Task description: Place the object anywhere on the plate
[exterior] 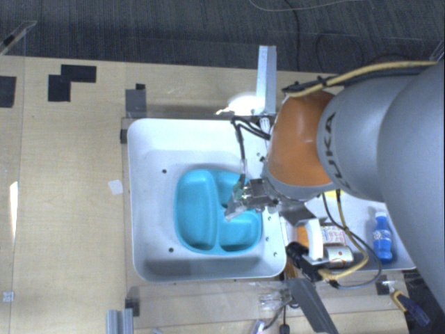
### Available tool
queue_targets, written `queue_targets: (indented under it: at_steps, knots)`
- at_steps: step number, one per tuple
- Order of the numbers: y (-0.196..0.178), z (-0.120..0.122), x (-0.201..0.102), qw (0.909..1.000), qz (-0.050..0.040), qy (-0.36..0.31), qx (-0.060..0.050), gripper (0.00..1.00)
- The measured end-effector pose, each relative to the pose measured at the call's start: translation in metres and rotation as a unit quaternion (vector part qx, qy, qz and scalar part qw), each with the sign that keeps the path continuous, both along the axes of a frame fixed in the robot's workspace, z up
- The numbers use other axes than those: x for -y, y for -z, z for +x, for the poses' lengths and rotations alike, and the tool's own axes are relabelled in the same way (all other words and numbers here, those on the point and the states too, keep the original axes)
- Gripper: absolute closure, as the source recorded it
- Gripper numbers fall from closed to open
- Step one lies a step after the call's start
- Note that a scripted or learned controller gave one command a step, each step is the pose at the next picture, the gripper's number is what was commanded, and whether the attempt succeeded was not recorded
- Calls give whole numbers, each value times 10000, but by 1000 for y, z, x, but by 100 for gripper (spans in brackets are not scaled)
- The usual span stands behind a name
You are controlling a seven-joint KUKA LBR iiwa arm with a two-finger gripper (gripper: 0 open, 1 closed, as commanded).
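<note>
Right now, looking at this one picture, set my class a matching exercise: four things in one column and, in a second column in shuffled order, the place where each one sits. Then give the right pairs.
Things
1. blue plate
2. blue bottle
3. orange band
4. black cable

Places
A. on the dark floor beyond the bench
B. in the left white bin
C. in the right bin, under the arm
D. on the grey arm, above the hand

Pairs: 1-B, 2-C, 3-D, 4-A
</note>
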State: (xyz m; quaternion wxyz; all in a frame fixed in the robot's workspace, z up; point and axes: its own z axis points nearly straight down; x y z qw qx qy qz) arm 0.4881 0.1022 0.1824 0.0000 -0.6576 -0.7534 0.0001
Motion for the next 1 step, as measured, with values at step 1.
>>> queue_targets:
  at_steps: [1]
  knots:
    - [-8, 2, -1, 10000, -1, -9, -3, 100]
